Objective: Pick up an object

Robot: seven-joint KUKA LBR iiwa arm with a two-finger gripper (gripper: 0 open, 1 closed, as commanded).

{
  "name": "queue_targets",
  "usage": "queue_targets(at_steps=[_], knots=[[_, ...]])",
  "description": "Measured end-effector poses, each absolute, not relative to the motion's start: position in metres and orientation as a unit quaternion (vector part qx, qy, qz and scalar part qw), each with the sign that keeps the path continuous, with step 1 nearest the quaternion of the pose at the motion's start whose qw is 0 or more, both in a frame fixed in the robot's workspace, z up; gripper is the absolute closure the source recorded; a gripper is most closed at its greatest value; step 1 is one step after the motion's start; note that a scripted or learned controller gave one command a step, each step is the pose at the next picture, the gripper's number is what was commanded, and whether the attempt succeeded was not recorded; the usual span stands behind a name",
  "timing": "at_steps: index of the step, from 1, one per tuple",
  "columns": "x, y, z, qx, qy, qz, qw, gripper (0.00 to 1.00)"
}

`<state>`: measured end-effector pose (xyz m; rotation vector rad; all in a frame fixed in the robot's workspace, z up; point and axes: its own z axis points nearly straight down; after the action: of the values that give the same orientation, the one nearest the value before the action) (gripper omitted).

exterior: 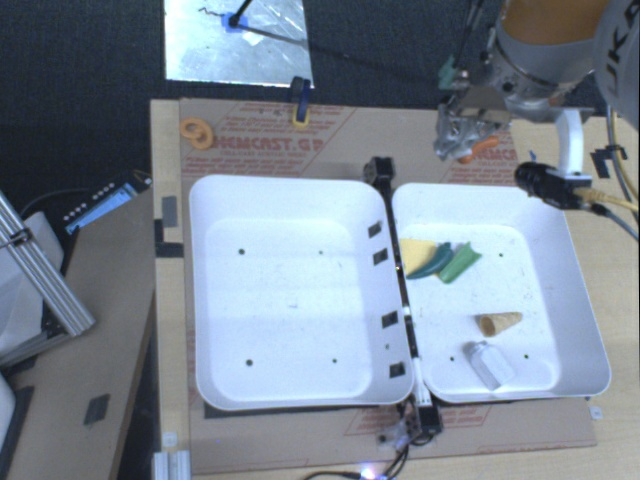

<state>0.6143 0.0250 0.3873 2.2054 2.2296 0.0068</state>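
The cone [498, 322] lies level, tip pointing left, while the gripper's [462, 146] finger state stays unclear.

Right bin [570, 268] holds yellow wedge [421, 256], green piece [457, 262] (touching), tan cone [498, 322], clear bottle [485, 364].

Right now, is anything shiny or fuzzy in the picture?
In the camera view, the silver sheet at the top glares; the gripper looks blurred; the right bin casts a soft shadow along its near edge.
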Motion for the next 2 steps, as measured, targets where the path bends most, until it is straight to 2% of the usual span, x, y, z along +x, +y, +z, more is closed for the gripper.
queue_targets(at_steps=[1,2], knots=[[0.605,0.144,0.439,0.701,0.713,0.0046,0.000,1.00],[0.589,0.214,0.482,0.703,0.711,0.0037,0.001,1.00]])
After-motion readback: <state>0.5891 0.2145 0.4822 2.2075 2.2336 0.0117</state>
